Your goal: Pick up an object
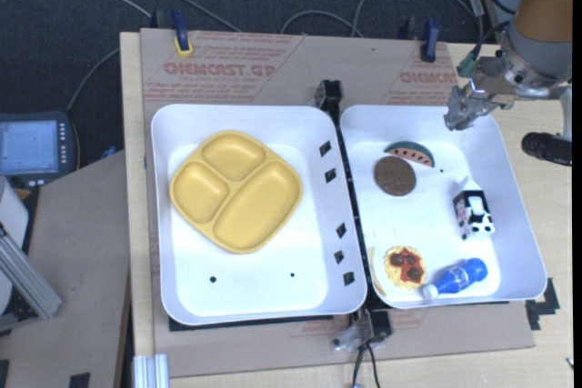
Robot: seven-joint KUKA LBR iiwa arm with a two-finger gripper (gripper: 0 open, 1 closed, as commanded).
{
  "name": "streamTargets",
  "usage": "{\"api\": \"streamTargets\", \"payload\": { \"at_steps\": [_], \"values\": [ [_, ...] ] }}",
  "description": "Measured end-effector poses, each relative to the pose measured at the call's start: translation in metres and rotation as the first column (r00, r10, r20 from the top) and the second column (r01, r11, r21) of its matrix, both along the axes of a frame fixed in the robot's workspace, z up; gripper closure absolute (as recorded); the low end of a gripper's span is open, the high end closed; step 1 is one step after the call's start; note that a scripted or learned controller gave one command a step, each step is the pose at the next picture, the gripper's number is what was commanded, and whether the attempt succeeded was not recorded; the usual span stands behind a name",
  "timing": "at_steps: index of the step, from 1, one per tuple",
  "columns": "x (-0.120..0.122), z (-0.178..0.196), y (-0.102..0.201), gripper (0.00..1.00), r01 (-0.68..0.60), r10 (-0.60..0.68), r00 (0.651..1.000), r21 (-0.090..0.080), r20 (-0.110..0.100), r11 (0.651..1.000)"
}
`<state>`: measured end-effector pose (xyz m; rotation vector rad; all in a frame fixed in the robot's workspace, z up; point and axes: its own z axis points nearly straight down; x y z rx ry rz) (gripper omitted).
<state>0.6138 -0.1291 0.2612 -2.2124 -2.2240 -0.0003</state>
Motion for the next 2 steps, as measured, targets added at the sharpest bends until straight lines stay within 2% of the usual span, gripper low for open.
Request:
{"api": "streamTargets", "payload": {
  "at_steps": [2],
  "values": [
    [-0.032, -0.031, 0.106, 1.00, -0.001, 0.001, 1.000, 0.000, -0.002, 1.000]
  ]
}}
